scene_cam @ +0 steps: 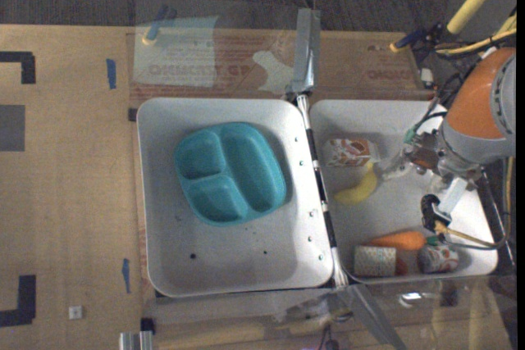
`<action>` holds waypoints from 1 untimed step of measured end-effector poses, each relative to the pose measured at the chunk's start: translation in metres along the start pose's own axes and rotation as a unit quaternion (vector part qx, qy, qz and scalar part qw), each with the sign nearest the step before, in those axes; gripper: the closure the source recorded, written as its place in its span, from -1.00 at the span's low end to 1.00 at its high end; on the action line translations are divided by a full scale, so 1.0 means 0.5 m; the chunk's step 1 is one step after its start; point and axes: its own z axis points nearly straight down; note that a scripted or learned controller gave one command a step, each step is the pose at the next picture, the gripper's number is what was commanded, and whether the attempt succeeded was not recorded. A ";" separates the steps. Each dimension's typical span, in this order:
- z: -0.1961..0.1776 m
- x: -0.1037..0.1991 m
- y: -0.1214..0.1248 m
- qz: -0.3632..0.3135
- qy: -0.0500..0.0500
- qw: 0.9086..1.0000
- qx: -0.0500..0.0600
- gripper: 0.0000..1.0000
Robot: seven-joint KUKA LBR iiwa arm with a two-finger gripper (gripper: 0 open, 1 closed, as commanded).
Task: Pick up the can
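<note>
The wooden bench (66, 201) carries 2 white bins side by side. The left bin (164, 258) holds 1 teal divided plate (231, 173) with 3 compartments, lying tilted toward the upper middle of the bin floor.

A metal strip (305, 53) runs up from the seam between the bins, over a sheet of clear plastic (176, 49) taped to the bench behind them.

In the right bin (385, 115), close to its left wall and toward the back, the can (350, 152) lies on its side, with an orange and white label. Just below it, and touching or nearly touching, lies a yellow banana (359, 189). Along the front wall sit a pale speckled block (375, 261), an orange carrot (396, 241) just behind it, and a small round container with a red and white label (438, 259) to the right.

The gripper (414, 160) sits over the right half of this bin, beside the can and apart from it, with the banana's tip near it. Whether its jaws are spread or pressed together cannot be told from this angle. Nothing is seen between them. Above the wrist is the arm's orange band (477, 102), at the frame's right.
</note>
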 end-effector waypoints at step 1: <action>-0.001 0.036 0.199 -0.023 0.001 1.000 0.002 -1.00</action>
